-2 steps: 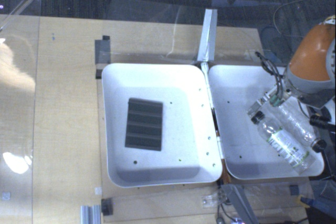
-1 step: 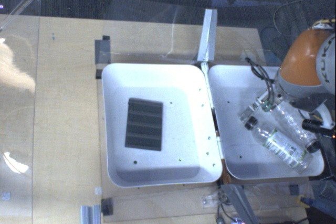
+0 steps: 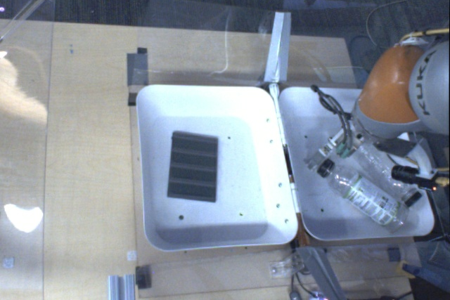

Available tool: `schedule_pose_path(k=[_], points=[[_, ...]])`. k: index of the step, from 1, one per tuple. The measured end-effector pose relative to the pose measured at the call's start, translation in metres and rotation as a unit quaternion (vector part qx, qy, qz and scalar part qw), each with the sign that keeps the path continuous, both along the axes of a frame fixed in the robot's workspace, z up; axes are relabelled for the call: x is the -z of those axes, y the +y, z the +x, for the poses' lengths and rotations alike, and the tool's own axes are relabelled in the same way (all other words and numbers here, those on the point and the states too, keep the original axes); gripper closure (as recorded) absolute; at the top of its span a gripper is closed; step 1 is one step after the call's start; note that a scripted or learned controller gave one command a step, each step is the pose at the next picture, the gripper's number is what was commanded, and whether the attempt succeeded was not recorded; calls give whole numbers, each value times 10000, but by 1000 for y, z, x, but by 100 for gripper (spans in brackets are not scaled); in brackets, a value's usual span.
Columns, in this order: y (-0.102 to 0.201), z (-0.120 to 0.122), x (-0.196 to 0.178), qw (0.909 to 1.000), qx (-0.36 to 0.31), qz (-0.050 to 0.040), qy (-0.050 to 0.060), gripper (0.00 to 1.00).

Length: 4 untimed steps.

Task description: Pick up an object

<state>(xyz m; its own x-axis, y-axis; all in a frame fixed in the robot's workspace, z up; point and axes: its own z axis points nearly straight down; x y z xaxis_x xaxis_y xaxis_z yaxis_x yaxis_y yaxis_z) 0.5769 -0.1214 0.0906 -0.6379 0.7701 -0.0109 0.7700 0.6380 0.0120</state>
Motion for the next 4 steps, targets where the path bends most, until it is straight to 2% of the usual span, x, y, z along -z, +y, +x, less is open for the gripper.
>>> schedule_pose_path(k=[1, 2, 3, 4], points=[[-9, 25, 1, 9864, 1646, 19, 16, 0], [-7, 28, -12, 9869, 1613, 20, -33, 100], [-7, 28, -12, 9870, 1609, 19, -32, 0], [-35, 53, 2, 9911, 1333, 8, 20, 0]])
